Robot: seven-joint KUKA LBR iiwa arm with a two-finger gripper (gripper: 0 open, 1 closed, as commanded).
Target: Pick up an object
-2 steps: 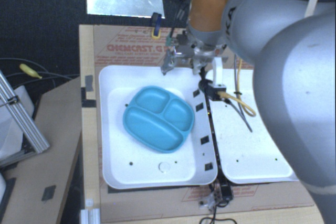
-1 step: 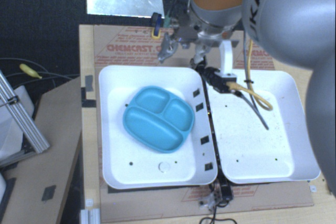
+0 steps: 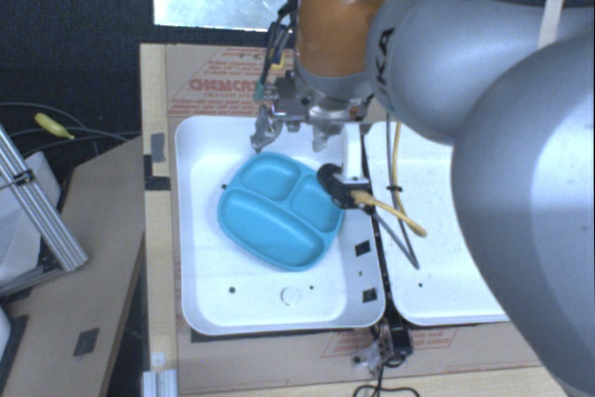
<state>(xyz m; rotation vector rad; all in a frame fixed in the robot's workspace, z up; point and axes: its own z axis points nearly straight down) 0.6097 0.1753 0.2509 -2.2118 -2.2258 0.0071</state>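
A cardboard-topped bench is bearing two shallow white bins. The light-blue divided plastic plate is lying in the left bin, not yet lifted. The gripper is hovering spread, grasping nothing, over its far edge.

A: What's the blue divided plate made of?

B: Looks like smooth plastic with a soft satin sheen. The left bin under it is glossy white plastic, and the right bin looks the same.

A: And the arm?

B: Smooth grey casing, semi-gloss, with a shiny orange band. The gripper reads as bare, dull metal.

A: Anything around the bins?

B: Matt brown cardboard with red print, and a ribbed aluminium rail, brushed and pale.
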